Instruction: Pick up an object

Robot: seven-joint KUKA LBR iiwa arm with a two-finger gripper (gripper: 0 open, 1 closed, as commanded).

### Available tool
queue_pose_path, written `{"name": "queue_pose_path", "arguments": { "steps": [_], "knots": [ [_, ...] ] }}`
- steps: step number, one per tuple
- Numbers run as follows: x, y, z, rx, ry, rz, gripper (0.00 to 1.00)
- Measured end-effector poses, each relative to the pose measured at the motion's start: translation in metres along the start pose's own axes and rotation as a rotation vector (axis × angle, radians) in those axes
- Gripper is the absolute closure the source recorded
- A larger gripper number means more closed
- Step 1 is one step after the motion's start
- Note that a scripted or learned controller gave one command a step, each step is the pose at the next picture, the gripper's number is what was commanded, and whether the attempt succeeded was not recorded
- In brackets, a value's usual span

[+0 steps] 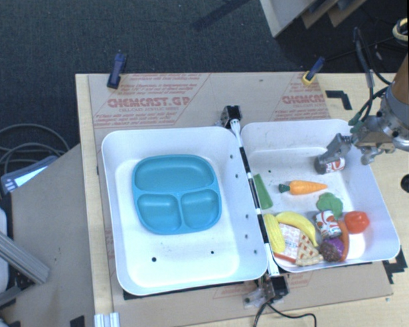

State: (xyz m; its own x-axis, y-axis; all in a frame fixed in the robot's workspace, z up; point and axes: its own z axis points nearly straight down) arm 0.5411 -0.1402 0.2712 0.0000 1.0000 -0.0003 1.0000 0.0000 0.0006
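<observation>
A small red-and-white can (333,164) sat in the right bin (366,187), at the metal gripper (332,160); whether it was clasped, I couldn't tell; a tapered orange carrot (306,187) lay nearby

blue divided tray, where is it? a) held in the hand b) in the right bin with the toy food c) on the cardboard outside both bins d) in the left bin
d: the blue divided tray lies flat in the left bin, while the toy carrot and toy banana lie in the right bin.
</observation>
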Motion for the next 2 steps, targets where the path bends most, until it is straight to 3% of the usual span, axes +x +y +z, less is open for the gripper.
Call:
{"name": "queue_pose_path", "arguments": {
  "steps": [1,2],
  "knots": [
    [-0.034,-0.032,0.084,0.002,0.000,0.001,0.00],
    [-0.031,-0.024,0.186,-0.001,0.000,0.000,0.00]
  ]
}}
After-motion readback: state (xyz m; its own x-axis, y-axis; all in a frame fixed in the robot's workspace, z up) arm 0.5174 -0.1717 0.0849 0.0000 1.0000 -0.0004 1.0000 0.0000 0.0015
